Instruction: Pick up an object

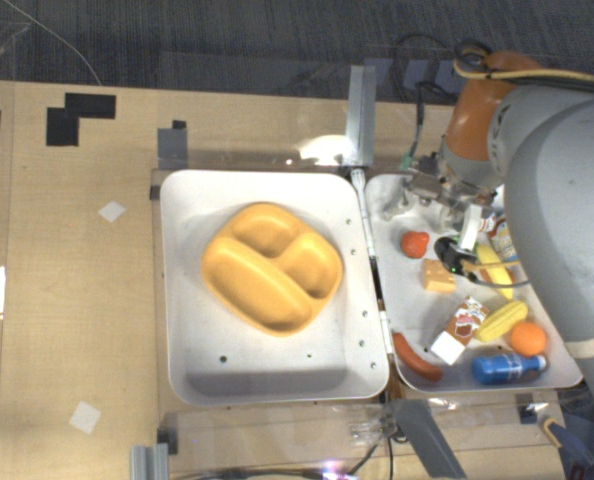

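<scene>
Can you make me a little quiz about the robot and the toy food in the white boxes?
1. True or false: the yellow divided plate lies in the left bin.
2. What lies nearest the blue bottle? A) orange ball B) red tomato C) cheese wedge
3. Fill in: the gripper hangs over the ____ bin.

Key: 1 true. 2 A. 3 right.

Yellow divided tray [270, 266], 2 white bins [182, 298], red tomato [414, 244], orange fruit [527, 339], blue bottle [507, 368]
</scene>
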Action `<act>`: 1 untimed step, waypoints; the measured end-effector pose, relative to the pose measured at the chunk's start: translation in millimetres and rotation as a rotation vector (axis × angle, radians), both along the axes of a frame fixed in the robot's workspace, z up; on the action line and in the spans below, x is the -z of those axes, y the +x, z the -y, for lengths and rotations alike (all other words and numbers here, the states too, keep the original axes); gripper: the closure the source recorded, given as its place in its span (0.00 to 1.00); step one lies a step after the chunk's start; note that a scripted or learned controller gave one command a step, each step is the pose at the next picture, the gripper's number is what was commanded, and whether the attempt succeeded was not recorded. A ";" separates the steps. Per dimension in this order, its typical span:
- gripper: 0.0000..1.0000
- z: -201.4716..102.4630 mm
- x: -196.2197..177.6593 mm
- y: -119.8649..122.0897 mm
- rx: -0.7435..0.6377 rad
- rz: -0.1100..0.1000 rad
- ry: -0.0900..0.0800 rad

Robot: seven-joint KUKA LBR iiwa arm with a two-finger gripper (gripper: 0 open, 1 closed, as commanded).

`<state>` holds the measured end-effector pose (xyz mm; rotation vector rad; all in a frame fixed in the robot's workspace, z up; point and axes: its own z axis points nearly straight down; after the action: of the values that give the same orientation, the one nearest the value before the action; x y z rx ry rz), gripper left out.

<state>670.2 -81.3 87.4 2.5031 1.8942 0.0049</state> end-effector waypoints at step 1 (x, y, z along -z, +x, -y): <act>0.00 23.0 0.3 -29.8 -0.206 0.003 -0.003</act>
<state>640.5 -104.4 87.2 2.2928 2.1391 0.0063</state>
